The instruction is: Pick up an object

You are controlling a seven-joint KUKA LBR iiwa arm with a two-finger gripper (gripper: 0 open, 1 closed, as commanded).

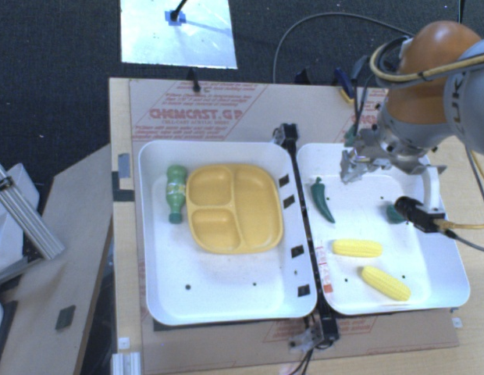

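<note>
Here, in the camera view, the worktop (70, 233) carries two white bins side by side. The left bin (226, 287) holds a yellow tray (233, 208) with a green bottle (176, 193) lying just beside its left edge. The right bin (429, 287) holds a green pepper (322, 200) near its left wall, two corn cobs (357, 248) (385, 283) toward the front, and a small dark green piece (395, 212) partly hidden by a black cabled part at the right.

The gripper (356, 165) hangs over the back of the right bin, above the rim. Whether the jaws are spread or pressed together cannot be told from this slant; nothing is seen between them.

The pepper is the nearest candidate. It lies just in front of the jaws and slightly to the view's left, with its long axis running from the back of the bin toward the front, tilted a little to the right at its tip. A short move forward, left and down would likely bring the jaws over it, and closing across its narrow width, not along its length, looks the better fit. The cobs lie farther forward, well apart from the jaws.
</note>
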